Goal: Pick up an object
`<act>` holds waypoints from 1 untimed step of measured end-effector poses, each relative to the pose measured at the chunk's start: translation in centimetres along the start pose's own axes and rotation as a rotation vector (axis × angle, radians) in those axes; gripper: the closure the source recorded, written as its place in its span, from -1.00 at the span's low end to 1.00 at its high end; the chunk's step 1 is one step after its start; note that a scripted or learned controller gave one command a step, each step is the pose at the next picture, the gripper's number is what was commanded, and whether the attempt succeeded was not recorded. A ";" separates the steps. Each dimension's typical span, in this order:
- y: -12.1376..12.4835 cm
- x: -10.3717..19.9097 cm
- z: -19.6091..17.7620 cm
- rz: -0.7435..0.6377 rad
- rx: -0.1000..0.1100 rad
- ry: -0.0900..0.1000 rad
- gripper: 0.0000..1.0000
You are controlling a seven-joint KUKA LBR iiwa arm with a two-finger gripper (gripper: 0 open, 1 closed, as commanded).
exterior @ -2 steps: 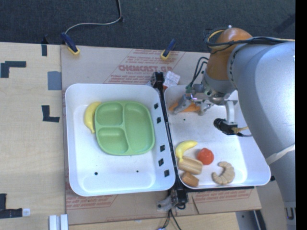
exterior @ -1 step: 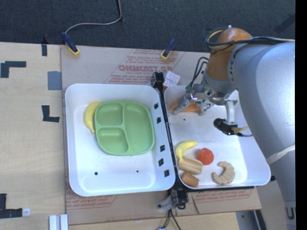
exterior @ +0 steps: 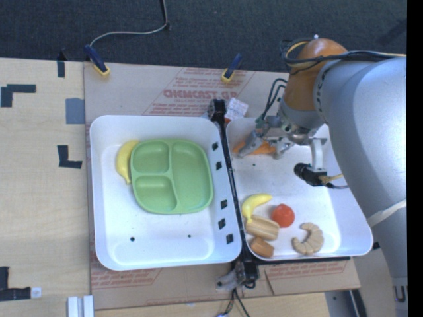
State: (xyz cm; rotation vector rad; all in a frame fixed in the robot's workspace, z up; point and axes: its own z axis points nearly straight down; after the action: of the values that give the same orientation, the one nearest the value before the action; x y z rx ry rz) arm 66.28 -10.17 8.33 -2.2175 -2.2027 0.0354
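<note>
My gripper (exterior: 263, 142) is down at the far end of the right bin (exterior: 344, 207), right over an orange carrot (exterior: 264, 149) that lies on the bin floor. Parts of the carrot stick out from under the gripper. Nearer the front of that bin lie a small yellow banana (exterior: 254, 204), a red tomato (exterior: 283, 214), a hot dog bun (exterior: 263, 228), a sausage (exterior: 262, 246) and a croissant (exterior: 308, 238).
The left bin (exterior: 106, 230) holds a green divided plate (exterior: 172, 176) with a second yellow banana (exterior: 123, 160) partly under its left edge. A black divider (exterior: 225, 177) runs between the bins. The arm's big grey body (exterior: 370, 124) looms over the right bin's right side.
</note>
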 end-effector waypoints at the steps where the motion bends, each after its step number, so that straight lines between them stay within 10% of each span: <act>1: 0.0 0.0 0.0 0.000 0.000 0.000 -1.00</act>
State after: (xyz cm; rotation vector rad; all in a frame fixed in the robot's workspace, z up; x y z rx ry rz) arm 66.28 -10.18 8.32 -2.2171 -2.2027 0.0352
